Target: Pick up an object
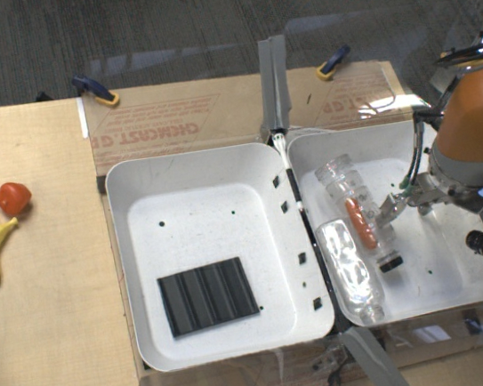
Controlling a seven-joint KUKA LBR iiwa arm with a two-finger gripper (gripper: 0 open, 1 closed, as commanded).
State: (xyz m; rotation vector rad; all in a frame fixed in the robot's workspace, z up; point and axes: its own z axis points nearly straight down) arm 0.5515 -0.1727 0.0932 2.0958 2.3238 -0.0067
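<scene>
The hand [391,217] was seen low in the right bin [453,286]; its grip could not be told. Just beside it, an orange object [360,222] lay between two clear bottles [350,272]. A black ridged tray [207,295] lay in the left bin [142,247].

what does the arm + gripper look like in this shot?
Arm: a rounded orange band above a grey wrist section, with a dark cable curving down its left side. Gripper: a small metallic grey body, with black parts at the right edge of the view. No markings legible.
</scene>
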